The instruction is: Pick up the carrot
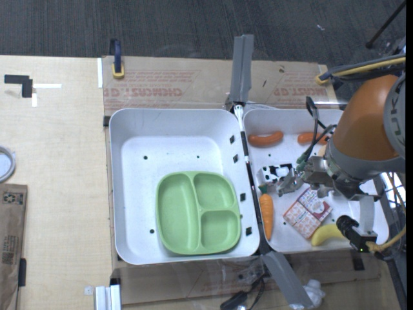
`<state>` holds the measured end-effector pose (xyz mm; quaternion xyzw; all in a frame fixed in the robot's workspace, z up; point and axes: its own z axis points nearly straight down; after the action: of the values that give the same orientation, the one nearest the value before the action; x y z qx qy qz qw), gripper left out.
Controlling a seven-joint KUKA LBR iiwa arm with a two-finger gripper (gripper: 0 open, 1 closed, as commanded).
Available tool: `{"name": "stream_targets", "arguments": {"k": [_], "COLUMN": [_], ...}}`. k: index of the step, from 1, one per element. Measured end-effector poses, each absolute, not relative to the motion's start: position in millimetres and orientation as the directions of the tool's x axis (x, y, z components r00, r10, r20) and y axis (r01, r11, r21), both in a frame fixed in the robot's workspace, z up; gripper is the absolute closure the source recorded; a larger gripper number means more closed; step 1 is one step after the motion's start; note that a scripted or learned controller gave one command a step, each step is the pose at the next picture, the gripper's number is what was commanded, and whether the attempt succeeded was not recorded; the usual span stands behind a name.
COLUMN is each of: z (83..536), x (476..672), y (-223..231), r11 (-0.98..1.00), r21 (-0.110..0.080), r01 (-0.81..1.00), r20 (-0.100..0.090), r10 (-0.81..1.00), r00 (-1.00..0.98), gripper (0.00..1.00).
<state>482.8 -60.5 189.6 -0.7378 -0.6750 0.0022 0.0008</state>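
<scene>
Small orange tapered toy carrot [266,214] at right bin's [381,228] left wall: likely light, rigid, slick; grip mid-body; jaws' state unclear.

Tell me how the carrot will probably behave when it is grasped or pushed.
The carrot looks like a rigid toy, so probably stiff and light. Its round, tapered body may roll or slip. It lies along the right bin's left wall, which likely crowds the gripper.

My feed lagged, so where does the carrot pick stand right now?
Done: the arm is over the right bin, with the pincer low near the black-and-white toy. In hand: nothing that I can see. Left: the carrot lies flat by the bin's left wall, below and left of the pincer, not yet grasped or lifted.
</scene>
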Motion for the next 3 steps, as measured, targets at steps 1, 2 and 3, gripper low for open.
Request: {"name": "stream_targets", "arguments": {"k": [1,2,3], "z": [224.1,189.3,190.8], "x": [478.3,477.0,494.6], "y": [-65.1,-39.4,-27.1], "r11": [0.011,0.218,0.171], "r21": [-0.002,-0.007,-0.004], "r01": [1.000,0.976,0.985], "r20": [-0.001,0.001,-0.001], "r10": [1.000,0.976,0.985], "r00": [-0.011,-0.218,-0.171], "gripper": [0.00,0.00,0.00]}}
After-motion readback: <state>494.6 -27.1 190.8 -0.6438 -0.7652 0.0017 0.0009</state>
